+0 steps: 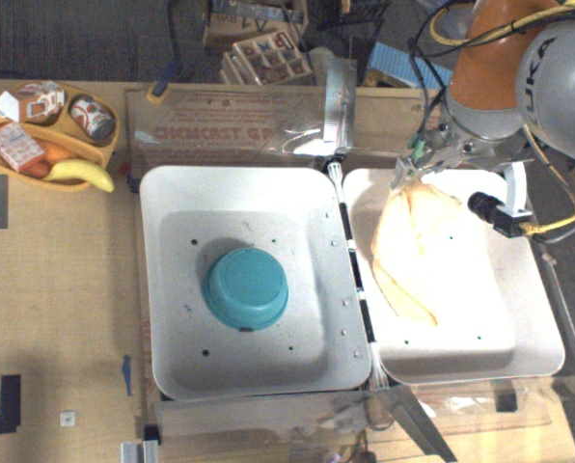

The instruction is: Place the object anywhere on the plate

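On the tan bench top at far left, toward ten o'clock of the view, an orange oval dish (8, 152) holds toy food, with a yellow banana (80, 173) along its lower edge at about five o'clock of the dish. Next comes the left shallow white plastic bin (157, 258), and in it a teal round plastic bowl (247, 287), apparently upside down, sits on the floor just below the bin's centre, toward six o'clock, apart from every wall. Touching that bin along its right wall is the right shallow white plastic bin (533, 350). Inside it lies a pale cream round plate (413, 249), washed out by glare, covering the bin's left half from about eleven o'clock down to seven o'clock; whether it lies flat or tilted cannot be told. The two-finger metal gripper (415, 168) is at the plate's twelve o'clock edge, at or just above the rim, and whether it is grasping, clenched or released cannot be told. The grey arm with its orange band (500, 51) reaches in from one o'clock of the view
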`<action>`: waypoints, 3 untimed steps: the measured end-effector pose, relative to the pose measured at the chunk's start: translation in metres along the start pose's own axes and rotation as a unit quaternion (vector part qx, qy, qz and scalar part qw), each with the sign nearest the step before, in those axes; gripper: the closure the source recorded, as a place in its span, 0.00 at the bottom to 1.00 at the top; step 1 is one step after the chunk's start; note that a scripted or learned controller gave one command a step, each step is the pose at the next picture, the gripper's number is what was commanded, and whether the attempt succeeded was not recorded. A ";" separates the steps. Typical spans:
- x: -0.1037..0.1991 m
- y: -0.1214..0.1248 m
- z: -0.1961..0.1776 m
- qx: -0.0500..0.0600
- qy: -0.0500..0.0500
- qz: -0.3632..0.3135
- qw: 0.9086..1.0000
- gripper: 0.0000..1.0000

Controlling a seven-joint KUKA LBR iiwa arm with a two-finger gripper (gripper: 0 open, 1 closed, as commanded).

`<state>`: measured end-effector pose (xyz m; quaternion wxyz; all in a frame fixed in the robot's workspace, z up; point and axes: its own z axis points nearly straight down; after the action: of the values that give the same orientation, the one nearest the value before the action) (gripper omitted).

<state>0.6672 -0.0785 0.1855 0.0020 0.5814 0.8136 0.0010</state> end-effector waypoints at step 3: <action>0.107 0.027 -0.056 0.000 0.001 -0.387 0.922 1.00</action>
<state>0.6575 0.0316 0.2411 0.0012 0.2218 0.9751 0.0007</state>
